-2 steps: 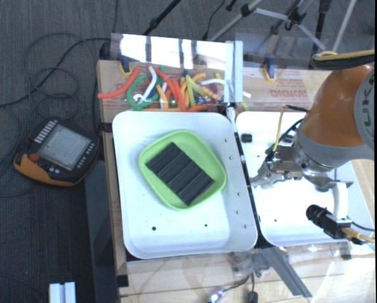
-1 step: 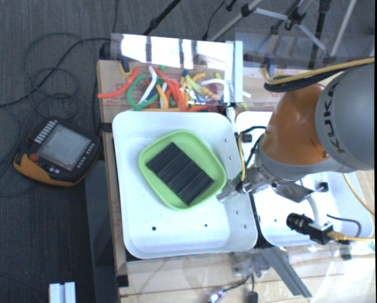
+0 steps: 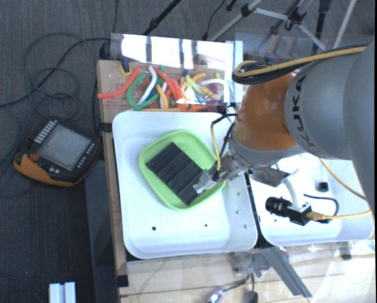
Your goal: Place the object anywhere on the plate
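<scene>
While arm leans over left bin, gripper touches black object on green plate; finger state unclear.

Robot lab: KUKA arm over a wooden bench with white bins, teach pendant on grey carpet, loose cables, tripod legs.

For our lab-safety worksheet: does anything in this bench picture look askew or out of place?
The black ridged object lies diagonally on the green plate, its lower corner reaching over the plate's rim by the gripper. The plate itself sits turned at an angle in the left bin. Nothing looks spilled or broken.
</scene>
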`<state>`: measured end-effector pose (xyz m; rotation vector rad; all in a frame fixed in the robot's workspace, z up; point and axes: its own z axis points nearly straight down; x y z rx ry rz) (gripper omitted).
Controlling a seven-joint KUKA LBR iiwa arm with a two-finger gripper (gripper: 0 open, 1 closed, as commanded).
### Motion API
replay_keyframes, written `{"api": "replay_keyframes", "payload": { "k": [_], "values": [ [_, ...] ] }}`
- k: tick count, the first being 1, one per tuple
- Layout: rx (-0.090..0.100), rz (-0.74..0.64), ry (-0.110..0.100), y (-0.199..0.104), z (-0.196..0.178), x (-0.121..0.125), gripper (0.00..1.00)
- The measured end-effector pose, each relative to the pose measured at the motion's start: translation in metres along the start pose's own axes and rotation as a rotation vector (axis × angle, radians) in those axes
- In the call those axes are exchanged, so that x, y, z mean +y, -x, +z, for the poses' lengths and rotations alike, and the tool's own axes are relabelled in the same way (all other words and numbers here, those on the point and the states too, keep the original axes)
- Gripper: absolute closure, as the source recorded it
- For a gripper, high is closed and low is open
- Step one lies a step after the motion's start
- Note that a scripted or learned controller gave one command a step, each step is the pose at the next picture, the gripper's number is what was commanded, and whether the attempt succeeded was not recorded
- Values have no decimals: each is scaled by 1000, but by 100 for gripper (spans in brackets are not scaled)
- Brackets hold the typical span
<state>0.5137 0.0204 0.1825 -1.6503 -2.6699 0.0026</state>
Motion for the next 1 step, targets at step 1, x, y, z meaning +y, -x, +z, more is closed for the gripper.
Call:
{"api": "replay_keyframes", "payload": {
  "k": [1],
  "values": [
    [1,0,0,0,0,0,0]
  ]
}}
